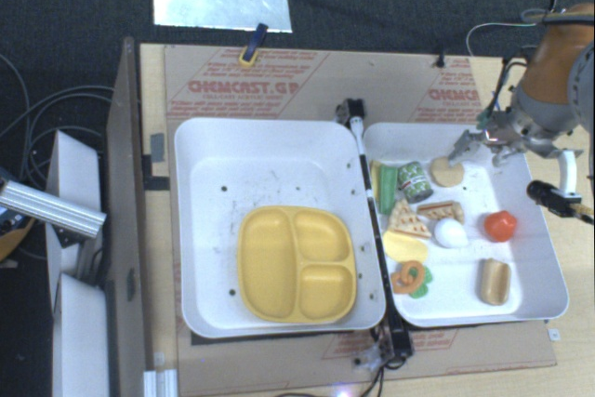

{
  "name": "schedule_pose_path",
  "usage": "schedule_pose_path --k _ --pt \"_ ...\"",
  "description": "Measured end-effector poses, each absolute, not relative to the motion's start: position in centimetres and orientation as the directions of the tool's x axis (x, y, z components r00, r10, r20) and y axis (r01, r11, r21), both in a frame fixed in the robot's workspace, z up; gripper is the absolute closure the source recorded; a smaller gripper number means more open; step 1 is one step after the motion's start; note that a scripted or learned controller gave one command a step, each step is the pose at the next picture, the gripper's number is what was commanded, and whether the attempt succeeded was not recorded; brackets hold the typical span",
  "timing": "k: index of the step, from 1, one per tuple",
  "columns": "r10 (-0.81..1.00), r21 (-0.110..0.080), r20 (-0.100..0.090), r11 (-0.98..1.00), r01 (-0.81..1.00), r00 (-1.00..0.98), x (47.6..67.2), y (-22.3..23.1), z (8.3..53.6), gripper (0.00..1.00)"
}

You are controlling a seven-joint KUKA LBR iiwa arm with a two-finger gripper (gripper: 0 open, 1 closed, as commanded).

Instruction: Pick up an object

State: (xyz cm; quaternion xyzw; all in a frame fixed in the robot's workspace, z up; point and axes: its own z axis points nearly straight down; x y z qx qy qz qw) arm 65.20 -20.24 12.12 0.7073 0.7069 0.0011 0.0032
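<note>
Gripper over the right bin, its grip too blurred to tell.
Left bin holds a yellow divided plate; beside it, small food toys.

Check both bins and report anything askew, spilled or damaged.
Nothing stands out. The yellow tray lies flat in the left bin; toy foods lie loose but contained in the right bin.
</note>
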Motion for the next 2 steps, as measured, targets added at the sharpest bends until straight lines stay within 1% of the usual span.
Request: schedule_pose_path --k 1,2 --pt "1.000 -0.005 0.001 -0.002 1.000 0.002 59.3 -20.5 9.3 0.00" --pt "1.000 -0.001 0.000 0.000 1.000 0.000 56.2 -20.4 8.4 0.00"
